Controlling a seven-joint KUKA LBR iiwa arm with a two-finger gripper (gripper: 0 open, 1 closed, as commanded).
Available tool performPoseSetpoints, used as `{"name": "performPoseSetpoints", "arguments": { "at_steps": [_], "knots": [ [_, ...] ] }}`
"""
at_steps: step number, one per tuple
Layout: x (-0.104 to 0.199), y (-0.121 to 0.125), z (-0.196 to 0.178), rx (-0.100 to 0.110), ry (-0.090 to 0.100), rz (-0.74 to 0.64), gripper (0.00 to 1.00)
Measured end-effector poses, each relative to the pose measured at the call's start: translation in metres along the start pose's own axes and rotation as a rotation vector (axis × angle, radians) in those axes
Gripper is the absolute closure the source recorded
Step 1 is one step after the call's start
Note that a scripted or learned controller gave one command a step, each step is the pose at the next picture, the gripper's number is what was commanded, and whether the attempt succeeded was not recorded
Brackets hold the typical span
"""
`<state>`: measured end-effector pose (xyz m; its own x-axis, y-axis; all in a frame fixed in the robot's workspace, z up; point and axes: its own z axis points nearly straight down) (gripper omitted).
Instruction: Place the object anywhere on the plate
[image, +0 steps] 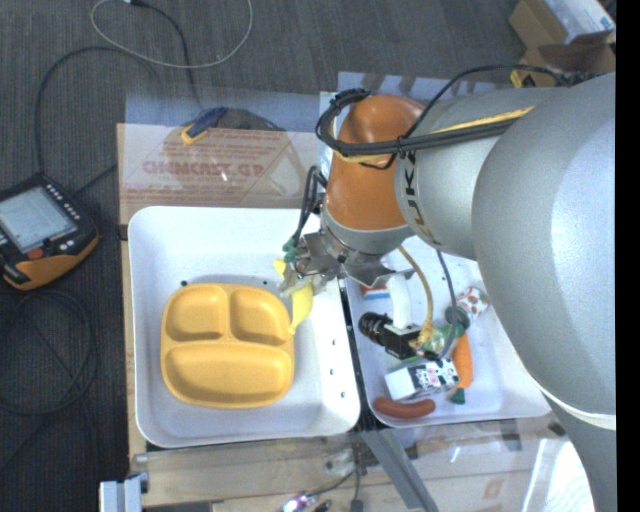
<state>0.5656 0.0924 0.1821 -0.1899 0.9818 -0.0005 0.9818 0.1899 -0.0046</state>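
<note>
The bench (160, 110) bears 2 shallow white bins (140, 330) (510, 395) side by side, touching, and a flat cardboard sheet (220, 170) behind them.

From where I stand there are two white bins, a left bin (200, 240) and a right bin (480, 390), and one grey arm (520, 200) reaching over them. The left bin has one yellow plate (228, 345) with three compartments and one small yellow piece (300, 308). The right bin has one carrot (463, 362), one red sausage (405, 407), one small white box (418, 379) and one red-and-white bit (472, 300) too small to make out.
</note>
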Motion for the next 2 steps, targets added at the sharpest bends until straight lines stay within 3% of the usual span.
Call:
{"name": "performPoseSetpoints", "arguments": {
  "at_steps": [1, 2],
  "knots": [
    [-0.009, 0.078, -0.029, -0.003, -0.002, 0.032, 1.00],
    [0.047, 0.022, -0.005, 0.000, -0.001, 0.050, 1.00]
  ]
}}
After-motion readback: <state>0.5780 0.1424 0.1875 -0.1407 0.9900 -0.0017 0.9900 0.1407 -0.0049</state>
